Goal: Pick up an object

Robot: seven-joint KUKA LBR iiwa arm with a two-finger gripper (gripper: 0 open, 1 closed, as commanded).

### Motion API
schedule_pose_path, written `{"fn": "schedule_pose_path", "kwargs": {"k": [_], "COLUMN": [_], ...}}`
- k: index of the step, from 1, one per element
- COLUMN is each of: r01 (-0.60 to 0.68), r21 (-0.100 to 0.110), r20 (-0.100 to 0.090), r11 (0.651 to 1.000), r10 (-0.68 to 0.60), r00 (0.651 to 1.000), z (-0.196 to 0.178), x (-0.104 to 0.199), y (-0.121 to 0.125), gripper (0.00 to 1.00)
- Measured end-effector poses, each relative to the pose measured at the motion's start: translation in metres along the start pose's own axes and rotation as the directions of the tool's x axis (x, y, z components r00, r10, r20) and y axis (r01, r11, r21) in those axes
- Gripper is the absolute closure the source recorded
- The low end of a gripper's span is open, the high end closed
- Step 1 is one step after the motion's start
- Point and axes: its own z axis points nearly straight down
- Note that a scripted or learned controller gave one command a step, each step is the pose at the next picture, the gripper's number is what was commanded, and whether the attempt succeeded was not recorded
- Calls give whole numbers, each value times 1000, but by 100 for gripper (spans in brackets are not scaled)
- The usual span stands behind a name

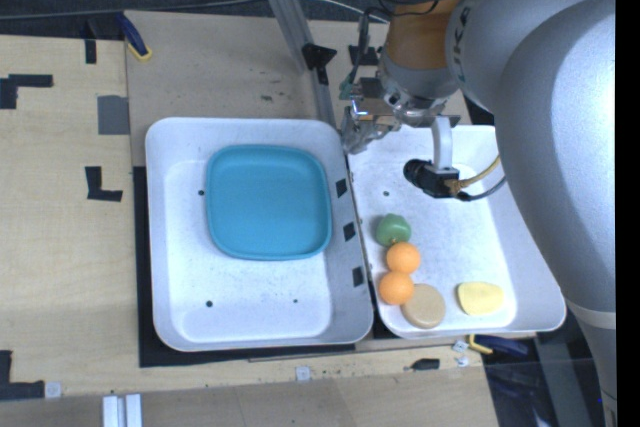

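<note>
From my station I see the left bin (170, 245) holding a blue plate (268, 200) lying flat; beside it, the right bin (520, 265) has a green object (393, 228) near its left wall, two orange balls (402, 257) just below it, a tan disc (424, 305) touching the lower ball, and a yellow piece (480, 297) to the right; the gripper (362, 125) hangs over the right bin's upper left corner, well apart from those pieces; whether it is clamped or apart, I cannot tell.
</note>
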Motion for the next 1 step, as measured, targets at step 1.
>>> {"fn": "schedule_pose_path", "kwargs": {"k": [1], "r01": [1], "r21": [0], "r20": [0], "r11": [1000], "r10": [-1], "r00": [1000], "z": [-4], "x": [59], "y": [11], "gripper": [100]}}
